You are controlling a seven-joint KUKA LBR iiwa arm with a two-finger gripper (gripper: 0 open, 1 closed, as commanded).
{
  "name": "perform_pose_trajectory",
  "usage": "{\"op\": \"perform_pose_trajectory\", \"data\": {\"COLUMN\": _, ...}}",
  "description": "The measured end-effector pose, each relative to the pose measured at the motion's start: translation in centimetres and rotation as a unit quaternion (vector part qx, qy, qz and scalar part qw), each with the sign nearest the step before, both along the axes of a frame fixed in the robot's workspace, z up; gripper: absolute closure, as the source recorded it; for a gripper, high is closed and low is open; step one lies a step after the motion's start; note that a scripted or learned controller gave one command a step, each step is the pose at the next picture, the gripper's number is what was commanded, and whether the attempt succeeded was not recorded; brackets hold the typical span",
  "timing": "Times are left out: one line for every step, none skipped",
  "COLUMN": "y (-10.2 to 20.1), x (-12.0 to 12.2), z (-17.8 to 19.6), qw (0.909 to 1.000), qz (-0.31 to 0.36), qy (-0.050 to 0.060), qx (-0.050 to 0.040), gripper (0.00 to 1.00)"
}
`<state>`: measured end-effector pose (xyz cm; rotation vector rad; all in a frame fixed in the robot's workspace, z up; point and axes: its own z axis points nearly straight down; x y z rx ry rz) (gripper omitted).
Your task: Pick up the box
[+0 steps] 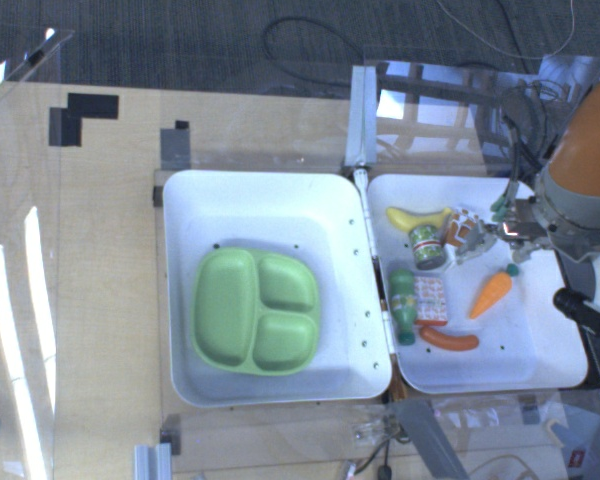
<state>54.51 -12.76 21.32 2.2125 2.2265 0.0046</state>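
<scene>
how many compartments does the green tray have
3. The green plastic divided tray in the left white bin has one long compartment along its left side, one at upper right, and one at lower right.

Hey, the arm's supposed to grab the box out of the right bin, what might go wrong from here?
Two likely snags. The box lies wedged among neighbours: the green bottle runs along its left side and the sausage sits just below it, so the pincer may nudge or grab those instead. The pincer also hangs above the small packet and can, some way from the box, so a descent here would probably miss.
</scene>
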Motion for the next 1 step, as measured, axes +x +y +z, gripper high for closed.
{"op": "perform_pose_trajectory", "data": {"y": 0.77, "x": 1.73, "z": -10.84, "qw": 0.9999, "qz": 0.007, "qy": -0.009, "qx": -0.0017, "gripper": 0.0}}
